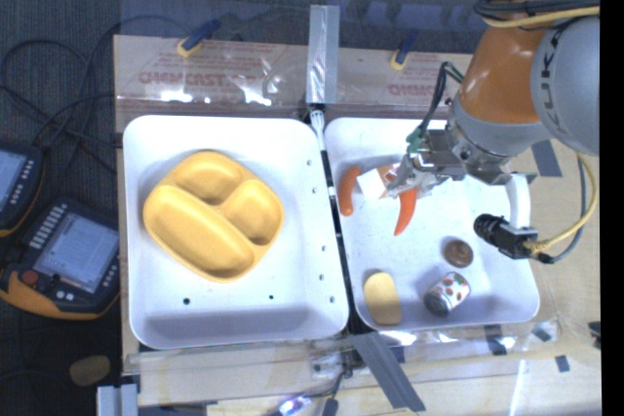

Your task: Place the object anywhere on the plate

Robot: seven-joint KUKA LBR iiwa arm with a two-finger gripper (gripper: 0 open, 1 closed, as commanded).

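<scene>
- The gripper (408, 182) is over the top part of the right bin (487, 239). A thin orange pepper (406, 211) hangs down from its tips, with the top end up between the fingers, so it looks like the gripper is closed on it.
- The pepper is up in the air over the right bin, a bit to the right of the wall between the two bins.
- I think the pepper is a light toy. It looks smooth and hard, so it may slip. It is long and thin and hangs by one end, so it could swing if the arm goes fast. A hold near the fat end seems best.
- Just beside the gripper, on its left, lies a curved orange sausage (345, 190), close to the wall. A small white thing sits between them, too small to name.
- Lower in the right bin are a brown round thing (458, 253), a spotted cup (448, 292) and a yellow lump (382, 296).
- The yellow plate (213, 214) is in the left bin (161, 312). It has three dips and lots of room.
- The pepper must go over the middle wall, so it needs to be high enough not to bump it.
</scene>
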